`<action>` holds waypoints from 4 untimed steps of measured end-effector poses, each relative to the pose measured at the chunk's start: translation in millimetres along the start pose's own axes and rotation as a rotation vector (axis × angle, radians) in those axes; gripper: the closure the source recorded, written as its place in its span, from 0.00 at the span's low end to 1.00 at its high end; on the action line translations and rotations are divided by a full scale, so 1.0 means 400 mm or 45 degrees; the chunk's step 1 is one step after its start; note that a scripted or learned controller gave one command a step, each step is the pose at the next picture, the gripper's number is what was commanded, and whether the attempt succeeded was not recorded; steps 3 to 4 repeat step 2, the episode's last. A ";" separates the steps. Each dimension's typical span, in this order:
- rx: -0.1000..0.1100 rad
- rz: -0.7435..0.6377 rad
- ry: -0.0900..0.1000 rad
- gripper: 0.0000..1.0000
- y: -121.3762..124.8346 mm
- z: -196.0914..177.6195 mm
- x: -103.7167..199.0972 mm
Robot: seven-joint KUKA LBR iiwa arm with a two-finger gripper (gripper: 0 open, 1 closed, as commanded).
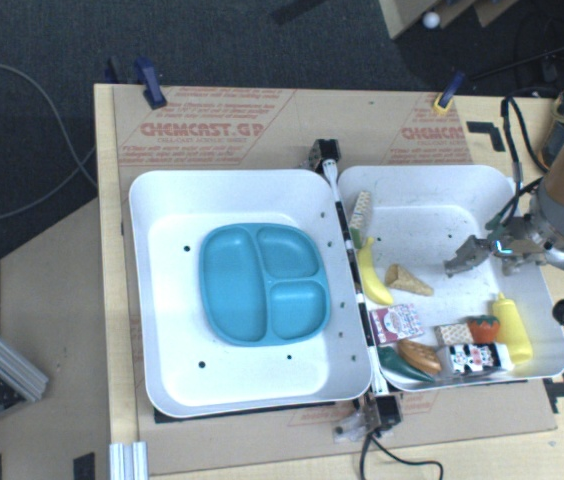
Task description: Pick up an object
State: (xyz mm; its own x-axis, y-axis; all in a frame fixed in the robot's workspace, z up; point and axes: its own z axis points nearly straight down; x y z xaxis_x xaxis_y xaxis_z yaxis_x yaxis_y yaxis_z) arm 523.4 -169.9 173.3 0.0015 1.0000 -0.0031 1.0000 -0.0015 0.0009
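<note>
Objects for picking sit crowded in the right-hand shallow white bin (pixel 432 183), and most of them pack its near corner. There's a yellow plastic banana (pixel 372 276) lying along the bin's left wall, and just beside it a pale tan wedge (pixel 409 281) that looks like a slice of toy food. Below those, a small pink-and-white printed packet (pixel 398 321) rests near a brown hot-dog-shaped toy (pixel 420 356), which lies on something dark green (pixel 390 362) against the near rim. To the right, a black-and-white printed card or box (pixel 474 359) touches a small red-and-green toy (pixel 482 330), and a yellow squeeze bottle (pixel 513 330) lies tilted along the right side. A narrow pale biscuit-like strip (pixel 361 209) sits up near the bin's far left corner.

Now the arm: the grey gripper (pixel 460 260) comes in from the right and hangs over the open middle of this bin, well apart from the cluster and a little right of the tan wedge. Its dark fingers (pixel 468 253) point toward the left; whether they stand apart or together I cannot tell, and nothing shows between them.

Over in the left-hand white bin (pixel 162 208), 1 blue plastic divided plate (pixel 262 283) with 3 compartments lies flat near the centre. Both bins rest on a brown cardboard sheet (pixel 202 123) printed with red lettering, 2 blue clips (pixel 148 81) at its far edge.
</note>
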 end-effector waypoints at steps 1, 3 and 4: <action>0.000 -0.003 0.004 0.00 0.019 -0.029 0.202; 0.001 -0.004 0.003 0.00 0.346 0.038 0.186; 0.001 -0.004 0.003 0.00 0.346 0.038 0.186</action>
